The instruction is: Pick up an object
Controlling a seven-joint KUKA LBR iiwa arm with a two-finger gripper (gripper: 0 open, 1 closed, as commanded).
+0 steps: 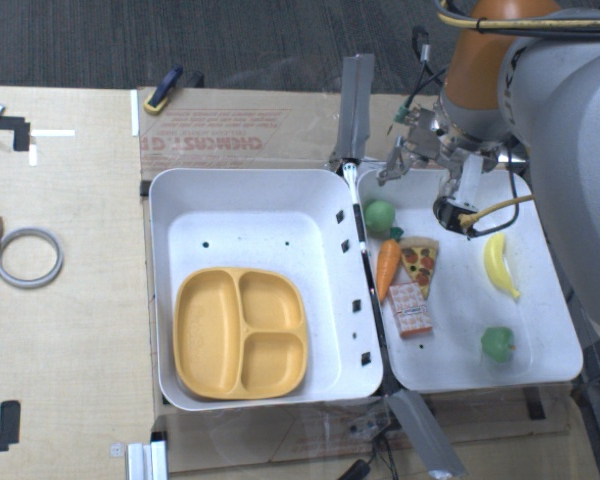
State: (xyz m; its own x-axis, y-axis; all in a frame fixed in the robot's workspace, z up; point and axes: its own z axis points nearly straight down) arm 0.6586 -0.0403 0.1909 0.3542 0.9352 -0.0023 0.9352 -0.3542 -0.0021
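The right bin holds several toy foods. A green ball lies at the back left, with an orange carrot just in front of it. A pizza slice and a red-and-white packet sit beside the carrot. A yellow banana lies to the right and a green fruit near the front. My gripper hangs over the back of this bin, behind the pizza slice and right of the green ball. It is open, with nothing between its fingers.
The left bin holds a yellow divided plate. A raised divider separates the two bins. A roll of tape lies on the bench far left. The grey arm fills the upper right.
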